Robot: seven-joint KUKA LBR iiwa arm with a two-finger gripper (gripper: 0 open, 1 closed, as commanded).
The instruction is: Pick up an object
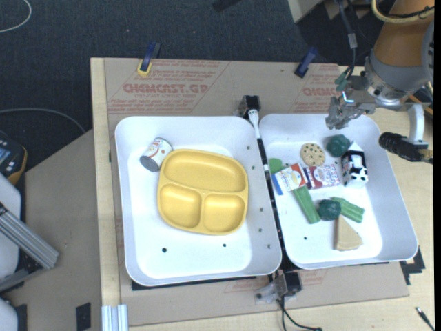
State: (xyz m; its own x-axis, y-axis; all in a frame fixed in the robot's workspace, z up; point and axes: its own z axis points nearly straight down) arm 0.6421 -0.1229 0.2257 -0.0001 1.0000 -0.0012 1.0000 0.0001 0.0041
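Pincer [342, 113] is being held over the far edge of the right bin [396, 205], just above a dark green round piece [337, 145]; whether it is apart or together cannot be told, and nothing is being seen between its tips. Both white bins are being carried side by side by the counter [103, 116]. In the left bin [134, 185], a yellow divided tray [203, 190] is being shown near the middle, with a small tipped can [155, 154] touching its far left corner. In the right bin, a red and white carton [306, 178] is being shown at the centre, with a wedge of tan cheese [348, 237] near the front, a long green stick [304, 204], a green leafy piece [340, 209], a black and white cow figure [355, 167] and a spotted cookie [312, 154] being gathered around it.
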